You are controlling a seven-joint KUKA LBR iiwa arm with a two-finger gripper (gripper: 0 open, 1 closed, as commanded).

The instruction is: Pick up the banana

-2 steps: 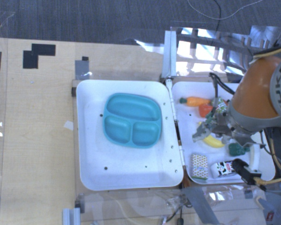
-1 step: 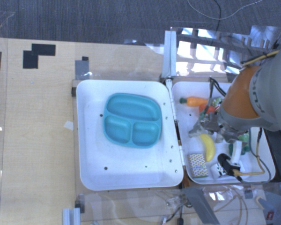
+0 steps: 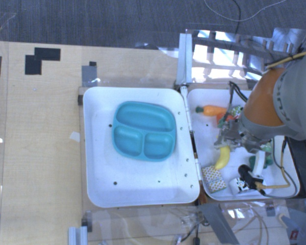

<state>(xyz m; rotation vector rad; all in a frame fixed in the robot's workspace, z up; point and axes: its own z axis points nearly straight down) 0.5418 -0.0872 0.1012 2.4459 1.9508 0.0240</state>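
Bright, even overhead light; glare on clear panels point(image 3: 214, 40) (top right); soft shadows, sharp focus.

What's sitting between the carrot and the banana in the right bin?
In the camera view, the gripper hangs between the carrot and the banana, just above the banana's upper end, with bare white bin floor beside it.

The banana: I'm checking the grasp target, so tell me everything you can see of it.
The banana is small, yellow and smooth, like a plastic toy. It lies curved in the right bin, its upper end under the pincer, its lower end near a checkered item. Whether the pincer grips it cannot be told.
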